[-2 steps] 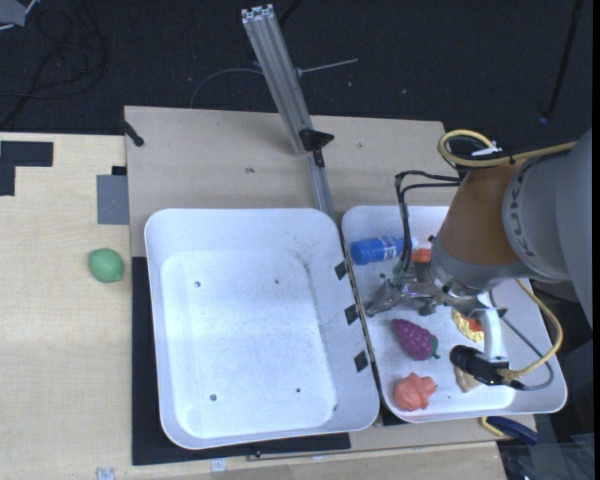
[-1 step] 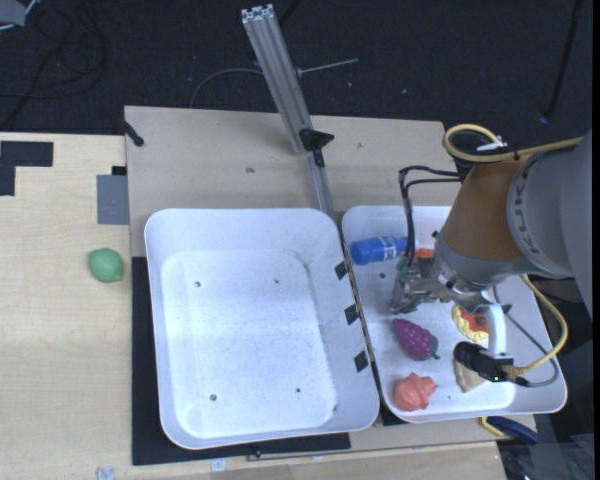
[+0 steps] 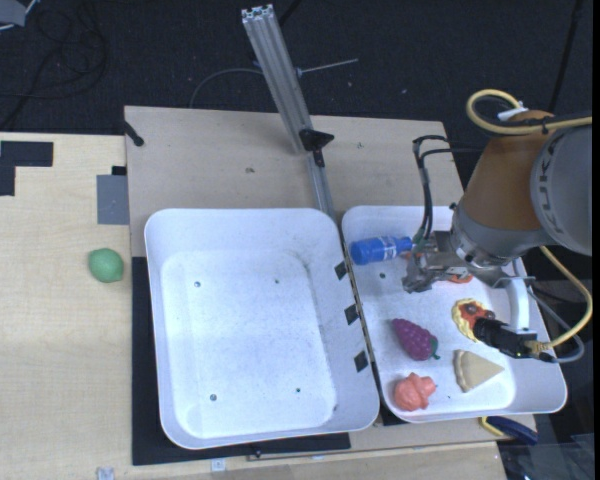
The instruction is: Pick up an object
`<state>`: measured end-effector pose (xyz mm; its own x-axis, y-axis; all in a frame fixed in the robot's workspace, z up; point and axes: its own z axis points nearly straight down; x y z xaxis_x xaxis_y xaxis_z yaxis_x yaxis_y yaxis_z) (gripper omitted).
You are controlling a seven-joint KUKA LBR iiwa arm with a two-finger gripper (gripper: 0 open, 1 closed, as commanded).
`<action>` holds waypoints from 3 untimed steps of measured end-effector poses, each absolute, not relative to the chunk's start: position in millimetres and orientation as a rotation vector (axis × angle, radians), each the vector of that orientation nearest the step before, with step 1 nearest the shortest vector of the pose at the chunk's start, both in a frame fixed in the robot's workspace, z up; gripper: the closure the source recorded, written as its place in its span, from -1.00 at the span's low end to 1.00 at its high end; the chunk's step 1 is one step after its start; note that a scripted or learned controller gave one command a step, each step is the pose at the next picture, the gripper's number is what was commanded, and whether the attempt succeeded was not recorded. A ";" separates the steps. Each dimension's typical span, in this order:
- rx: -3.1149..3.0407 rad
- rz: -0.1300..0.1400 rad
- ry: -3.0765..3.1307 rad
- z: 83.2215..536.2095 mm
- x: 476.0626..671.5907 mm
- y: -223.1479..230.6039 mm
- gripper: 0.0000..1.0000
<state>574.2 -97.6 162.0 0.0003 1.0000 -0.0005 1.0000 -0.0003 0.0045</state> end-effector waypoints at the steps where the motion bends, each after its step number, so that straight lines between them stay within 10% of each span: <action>1: 2.220 0.003 2.219 201.8 574.9 -98.1 1.00; 3: 2.217 0.001 2.227 213.9 582.8 21.1 1.00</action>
